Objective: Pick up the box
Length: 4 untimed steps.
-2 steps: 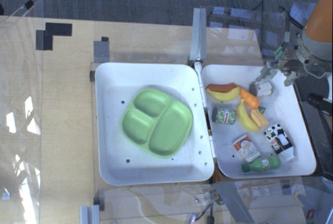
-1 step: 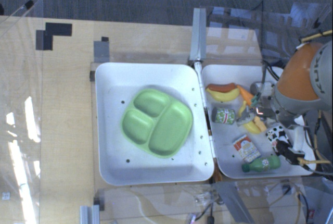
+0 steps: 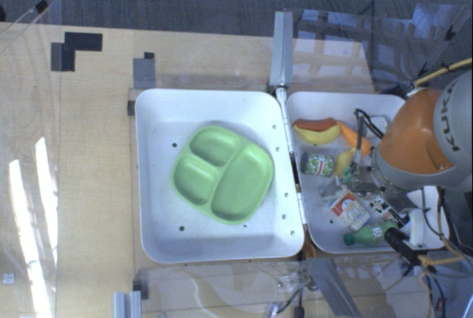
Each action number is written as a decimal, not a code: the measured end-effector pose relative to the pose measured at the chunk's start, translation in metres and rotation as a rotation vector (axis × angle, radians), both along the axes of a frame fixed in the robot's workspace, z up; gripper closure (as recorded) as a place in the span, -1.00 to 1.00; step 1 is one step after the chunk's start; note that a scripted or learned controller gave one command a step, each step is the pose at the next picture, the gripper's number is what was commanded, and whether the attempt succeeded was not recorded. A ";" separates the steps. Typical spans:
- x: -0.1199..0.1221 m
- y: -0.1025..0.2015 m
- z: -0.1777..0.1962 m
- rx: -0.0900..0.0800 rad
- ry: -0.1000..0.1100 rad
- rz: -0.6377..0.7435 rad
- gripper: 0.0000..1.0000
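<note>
I am hovering my tool (image 3: 360, 183) over the right bin (image 3: 319, 235), just above the box (image 3: 349, 208) lying among the clutter near its middle. Whether it's parted, I cannot tell. Next, I judge, comes descending squarely onto the box.

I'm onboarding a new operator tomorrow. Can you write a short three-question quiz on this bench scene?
1. True or false: the green divided plate lies in the left bin.
2. Which bin holds the box? A) left bin B) right bin C) neither
3. Fill in: the green bottle lies near the right bin's ____ edge in the camera view.

Key: 1 true. 2 B: the box lies in the right bin, among the small can and the banana. 3 bottom.
</note>
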State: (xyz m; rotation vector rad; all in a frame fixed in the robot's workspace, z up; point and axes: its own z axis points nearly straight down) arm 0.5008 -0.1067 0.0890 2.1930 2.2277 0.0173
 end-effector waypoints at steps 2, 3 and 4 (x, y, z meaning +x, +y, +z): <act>-0.012 0.041 0.101 0.003 0.017 -0.001 1.00; -0.007 -0.005 0.115 0.004 0.018 -0.261 1.00; -0.007 -0.005 0.115 0.004 0.019 -0.260 -1.00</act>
